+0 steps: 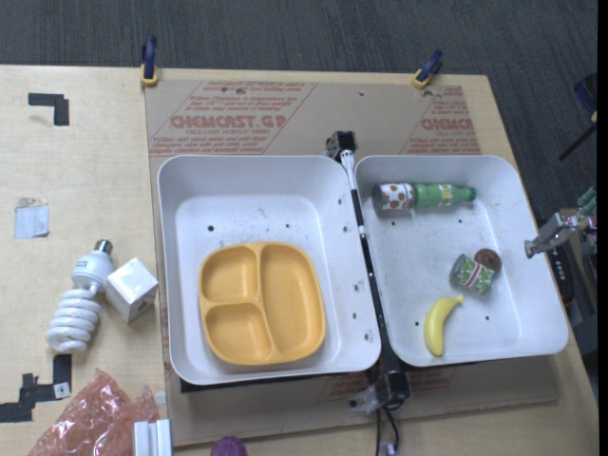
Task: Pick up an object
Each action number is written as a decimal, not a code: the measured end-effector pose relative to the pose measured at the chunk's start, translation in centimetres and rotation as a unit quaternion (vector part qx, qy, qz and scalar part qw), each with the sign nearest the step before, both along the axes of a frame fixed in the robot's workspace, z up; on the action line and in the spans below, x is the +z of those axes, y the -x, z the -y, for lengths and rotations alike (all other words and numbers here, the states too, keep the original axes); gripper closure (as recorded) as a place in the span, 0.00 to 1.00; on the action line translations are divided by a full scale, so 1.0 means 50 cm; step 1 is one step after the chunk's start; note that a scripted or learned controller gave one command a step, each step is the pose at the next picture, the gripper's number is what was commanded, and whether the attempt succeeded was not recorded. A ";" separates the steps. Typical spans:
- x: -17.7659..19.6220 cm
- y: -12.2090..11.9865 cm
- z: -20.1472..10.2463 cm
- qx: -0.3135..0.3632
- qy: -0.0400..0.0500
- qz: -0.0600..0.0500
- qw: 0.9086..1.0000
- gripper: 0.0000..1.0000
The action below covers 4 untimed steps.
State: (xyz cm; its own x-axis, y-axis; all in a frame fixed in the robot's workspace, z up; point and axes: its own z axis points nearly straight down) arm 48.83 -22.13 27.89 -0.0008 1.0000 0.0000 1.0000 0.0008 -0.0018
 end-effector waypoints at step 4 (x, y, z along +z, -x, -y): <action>-0.353 -0.021 -0.235 -0.001 0.000 0.002 1.000 1.00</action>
State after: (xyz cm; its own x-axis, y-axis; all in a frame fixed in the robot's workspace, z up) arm 49.89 -10.40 10.23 0.0016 1.0000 -0.0008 1.0000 -0.0016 0.0029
